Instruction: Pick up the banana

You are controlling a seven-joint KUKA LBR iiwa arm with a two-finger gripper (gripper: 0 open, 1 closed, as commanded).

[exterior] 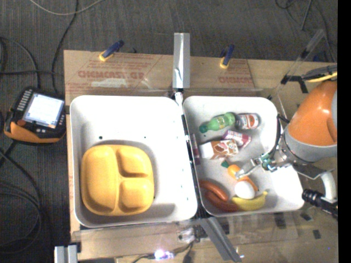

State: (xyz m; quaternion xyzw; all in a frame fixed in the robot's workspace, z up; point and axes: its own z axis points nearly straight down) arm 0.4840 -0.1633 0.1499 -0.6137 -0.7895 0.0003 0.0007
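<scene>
Just below the fingers (248, 172) sit an egg (245, 190) and an orange (234, 170), crowding the banana (250, 203) beneath; a sausage (215, 195) blocks its left. Right of the fingers, bare bin floor (285, 193) lies open.

Two white bins (77, 147), one yellow tray (117, 178), one banana (250, 203), one green bottle (218, 122).
</scene>
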